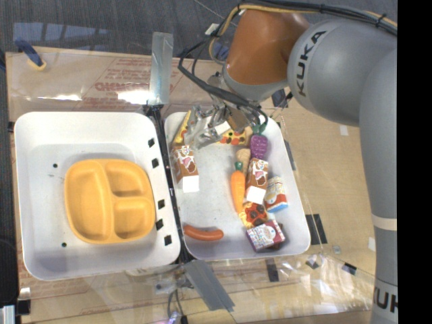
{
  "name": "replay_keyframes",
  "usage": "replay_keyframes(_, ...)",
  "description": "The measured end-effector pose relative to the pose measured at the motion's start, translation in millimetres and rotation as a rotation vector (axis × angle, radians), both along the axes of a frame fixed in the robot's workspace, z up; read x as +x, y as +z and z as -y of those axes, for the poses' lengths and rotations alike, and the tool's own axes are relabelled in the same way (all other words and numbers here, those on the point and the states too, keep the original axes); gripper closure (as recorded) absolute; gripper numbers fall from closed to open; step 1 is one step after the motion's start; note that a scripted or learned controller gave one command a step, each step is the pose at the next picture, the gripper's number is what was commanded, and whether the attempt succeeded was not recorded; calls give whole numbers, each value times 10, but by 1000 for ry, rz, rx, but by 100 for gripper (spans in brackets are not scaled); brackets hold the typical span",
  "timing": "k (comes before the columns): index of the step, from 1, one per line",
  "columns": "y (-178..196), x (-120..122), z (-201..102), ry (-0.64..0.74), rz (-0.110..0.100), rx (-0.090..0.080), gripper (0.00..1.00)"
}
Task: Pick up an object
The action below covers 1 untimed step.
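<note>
Camera view is showing you the metal gripper [206, 123] hanging over glossy toy food; its finger spread I cannot tell.

white bins: 2 [27, 181] [297, 238] | yellow divided trays: 1 [108, 200] | carrots: 1 [237, 189] | sausages: 1 [202, 233] | purple eggplants: 1 [259, 145] | small packaged food items: several, exact count unclear

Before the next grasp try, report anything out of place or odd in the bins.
Nothing looks spilled or damaged. The toy food is crowded along the right bin's far and right sides, and the hot dog lies alone at its near edge. The yellow tray sits flat in the left bin.
</note>
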<state>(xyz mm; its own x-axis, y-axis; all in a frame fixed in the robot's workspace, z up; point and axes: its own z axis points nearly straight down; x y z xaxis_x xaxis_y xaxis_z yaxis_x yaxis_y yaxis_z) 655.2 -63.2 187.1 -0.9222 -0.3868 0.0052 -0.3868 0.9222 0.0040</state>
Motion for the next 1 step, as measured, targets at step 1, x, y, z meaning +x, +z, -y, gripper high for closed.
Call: replay_keyframes(1,358,22,812,775,10,0,100)
